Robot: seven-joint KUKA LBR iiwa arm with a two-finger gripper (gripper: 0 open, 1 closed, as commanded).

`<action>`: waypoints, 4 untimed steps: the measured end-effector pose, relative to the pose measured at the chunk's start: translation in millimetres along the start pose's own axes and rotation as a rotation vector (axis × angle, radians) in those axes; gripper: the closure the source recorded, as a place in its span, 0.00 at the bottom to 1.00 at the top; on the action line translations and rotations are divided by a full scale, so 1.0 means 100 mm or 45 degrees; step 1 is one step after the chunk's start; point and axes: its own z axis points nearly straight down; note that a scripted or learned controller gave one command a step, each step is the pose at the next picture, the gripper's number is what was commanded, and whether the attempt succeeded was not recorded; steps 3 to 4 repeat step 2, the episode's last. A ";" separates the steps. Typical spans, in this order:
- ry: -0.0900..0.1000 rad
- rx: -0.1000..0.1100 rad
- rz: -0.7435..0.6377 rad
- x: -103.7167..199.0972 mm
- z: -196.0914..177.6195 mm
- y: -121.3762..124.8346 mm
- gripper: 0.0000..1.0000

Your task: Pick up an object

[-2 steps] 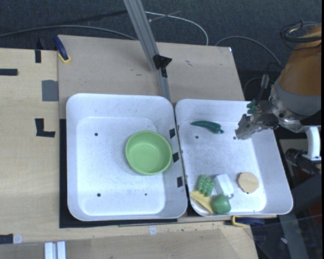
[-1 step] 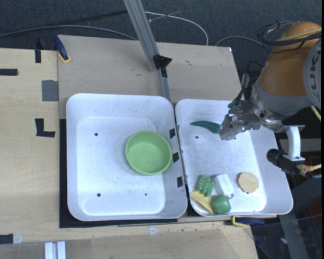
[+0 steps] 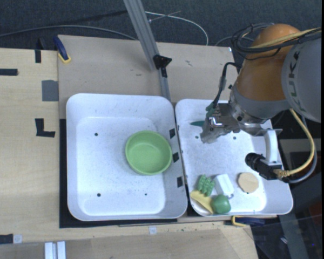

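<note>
My gripper hangs over the upper middle of the right bin, its metal fingers pointing down toward the bin floor. I see nothing between them. A small dark green piece lies just left of the gripper. At the bin's front lie a green ridged toy, a white block, a green ball, a yellow piece and a tan round disc. A green bowl sits in the left bin.
A grey pole slants down from the top to the bins' shared rim. Black cabling and a connector hang by the arm over the right bin's right side. Wooden bench surface surrounds the bins.
</note>
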 end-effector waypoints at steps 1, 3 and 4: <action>0.000 0.002 0.001 0.45 0.19 -0.03 1.00; -0.001 0.003 0.000 0.99 0.37 0.05 1.00; -0.001 0.003 0.000 0.99 0.37 0.05 1.00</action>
